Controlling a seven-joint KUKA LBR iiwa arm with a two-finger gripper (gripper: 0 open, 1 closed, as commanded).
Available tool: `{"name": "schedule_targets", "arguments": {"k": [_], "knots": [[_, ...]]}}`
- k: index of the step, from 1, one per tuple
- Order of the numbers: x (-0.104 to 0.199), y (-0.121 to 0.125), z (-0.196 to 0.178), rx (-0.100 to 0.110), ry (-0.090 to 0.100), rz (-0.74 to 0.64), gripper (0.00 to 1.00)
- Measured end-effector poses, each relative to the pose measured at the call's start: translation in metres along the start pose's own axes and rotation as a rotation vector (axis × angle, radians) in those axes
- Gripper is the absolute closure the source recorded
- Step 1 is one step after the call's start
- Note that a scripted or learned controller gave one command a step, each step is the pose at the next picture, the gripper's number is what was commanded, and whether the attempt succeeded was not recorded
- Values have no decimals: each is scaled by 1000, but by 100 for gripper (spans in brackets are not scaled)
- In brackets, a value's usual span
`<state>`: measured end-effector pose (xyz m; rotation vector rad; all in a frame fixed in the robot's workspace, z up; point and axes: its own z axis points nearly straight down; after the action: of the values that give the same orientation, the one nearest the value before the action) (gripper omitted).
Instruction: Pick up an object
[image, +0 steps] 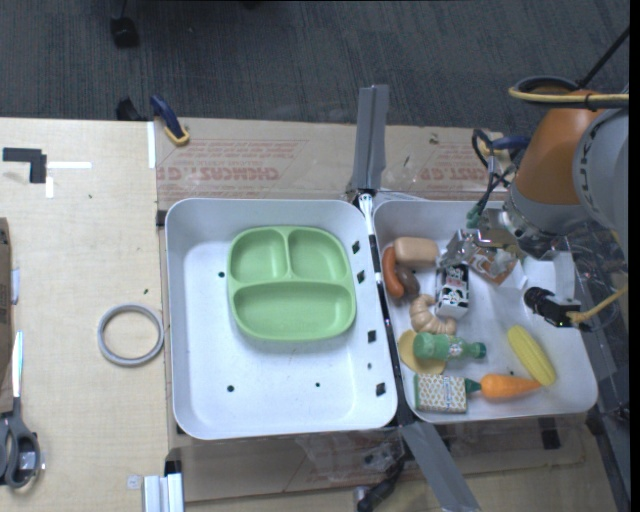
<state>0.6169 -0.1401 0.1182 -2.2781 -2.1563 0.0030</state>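
Hovering near the right bin's (570, 400) back edge, the gripper (462, 250) hides its opening; I cannot tell. Below it, the small cow-patterned carton (454, 288) looks light, stiff: take its flat sides.

**Bench and what lies on it**

The wooden bench (80, 260) carries two white bins: the left bin (190, 330) at centre, the right bin (560, 395) at 3 o'clock. A tape ring (131, 334) lies at 9 o'clock, scissors (18, 445) at 8, a blue clamp (170, 118) at 11.
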Motion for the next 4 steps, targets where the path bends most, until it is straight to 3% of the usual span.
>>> {"name": "schedule_targets", "arguments": {"k": [1, 2, 3, 4], "knots": [[6, 17, 12, 34, 13, 8, 0], [1, -40, 0, -2, -1, 288, 0], [4, -35, 5, -3, -2, 323, 0], [24, -9, 27, -3, -3, -28, 0]]}}
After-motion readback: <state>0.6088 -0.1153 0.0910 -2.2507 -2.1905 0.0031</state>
